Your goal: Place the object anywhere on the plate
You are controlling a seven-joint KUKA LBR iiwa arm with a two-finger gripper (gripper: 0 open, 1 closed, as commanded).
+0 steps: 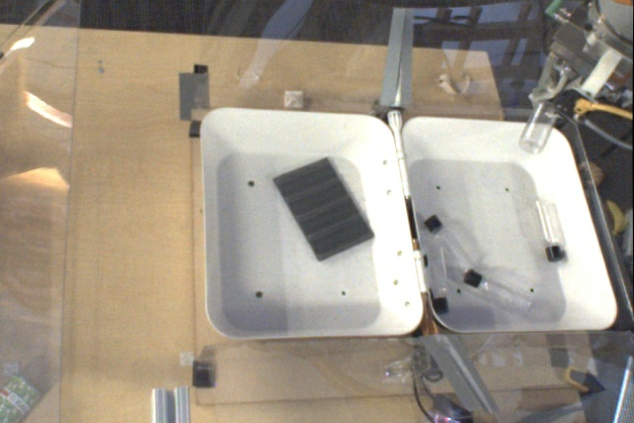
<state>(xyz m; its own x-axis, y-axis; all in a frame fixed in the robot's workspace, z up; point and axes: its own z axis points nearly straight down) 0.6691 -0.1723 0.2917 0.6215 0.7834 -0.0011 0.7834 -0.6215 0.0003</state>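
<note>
A dark grey ribbed plate (323, 208) lies flat and slightly turned in the middle of the left bin (228, 312). My gripper (548, 104) is at the upper right, above the far right corner of the right bin (594, 317). A clear tube (536, 128) hangs tilted from its fingers, its lower end just above the bin's far rim. The gripper is shut on this tube. It is far from the plate, a full bin's width to the right.
Several more clear tubes with black caps lie in the right bin, one near its right wall (549, 225) and one near the front (495, 284). A metal divider bar (398, 54) runs back from the seam between the bins.
</note>
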